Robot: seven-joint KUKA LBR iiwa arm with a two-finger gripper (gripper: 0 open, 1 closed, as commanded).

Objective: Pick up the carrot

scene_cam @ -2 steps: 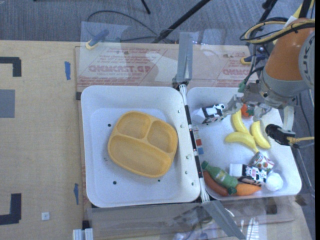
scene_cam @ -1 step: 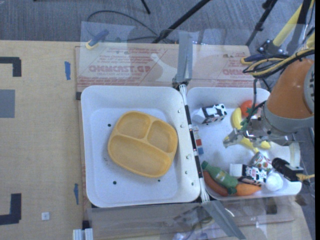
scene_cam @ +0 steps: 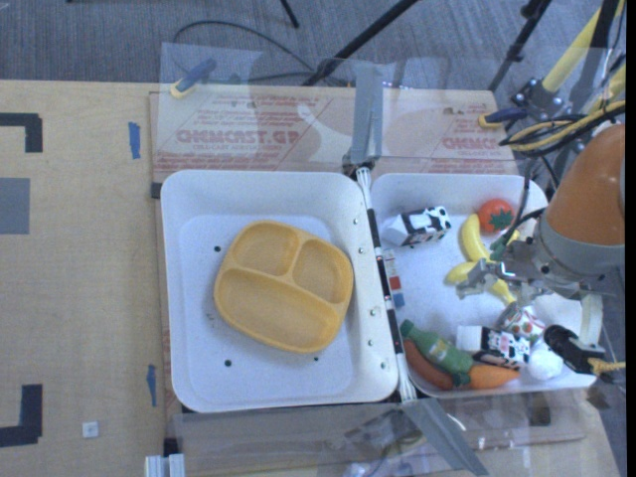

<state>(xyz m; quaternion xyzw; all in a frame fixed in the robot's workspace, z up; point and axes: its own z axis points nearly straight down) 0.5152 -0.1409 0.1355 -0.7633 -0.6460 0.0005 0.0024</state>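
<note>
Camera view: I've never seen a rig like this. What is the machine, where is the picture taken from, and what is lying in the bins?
One fixed camera looks down at a slant on a bench with two shallow white bins. The grey and orange shape at the right is a robot arm reaching over the right bin; its gripper hangs above the toys, and I see nothing held between its fingers.

The left bin holds a yellow divided plate. The right bin holds toy food: a banana, a tomato, a black-and-white cow, a green bottle, and along the near edge the orange carrot, which the arm is meant to pick up. The carrot lies untouched, nearer the camera than the gripper.
</note>
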